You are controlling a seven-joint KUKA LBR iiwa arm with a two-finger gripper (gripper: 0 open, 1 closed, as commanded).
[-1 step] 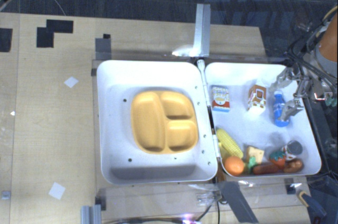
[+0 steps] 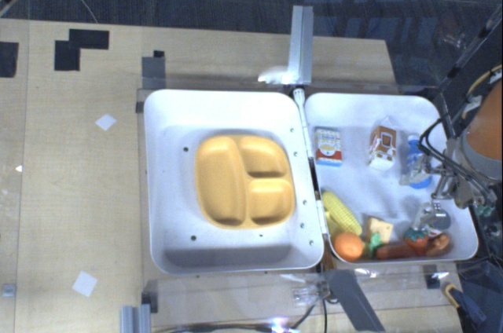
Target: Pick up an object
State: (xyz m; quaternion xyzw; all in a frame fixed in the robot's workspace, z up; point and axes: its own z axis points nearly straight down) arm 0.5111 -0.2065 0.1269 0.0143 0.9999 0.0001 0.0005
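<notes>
The right bin (image 2: 357, 190) holds several toy foods. A blue and white carton (image 2: 328, 146) and a brown and white carton (image 2: 383, 147) stand near its back. A blue and white bottle (image 2: 413, 161) lies toward the right wall. Along the front lie a corn cob (image 2: 341, 212), an orange (image 2: 349, 247), a pale cheese wedge (image 2: 380, 229) and a dark red sausage (image 2: 395, 249). My gripper (image 2: 431, 218) hangs over the front right corner, just above a red and brown item (image 2: 435, 242). The arm (image 2: 481, 137) partly hides that corner.
The left bin (image 2: 169, 190) holds a yellow divided plate (image 2: 242, 180). A metal post (image 2: 301, 45) stands behind the wall between the bins. Cables (image 2: 440, 143) trail from the arm over the right bin's edge. Bare bench lies to the left.
</notes>
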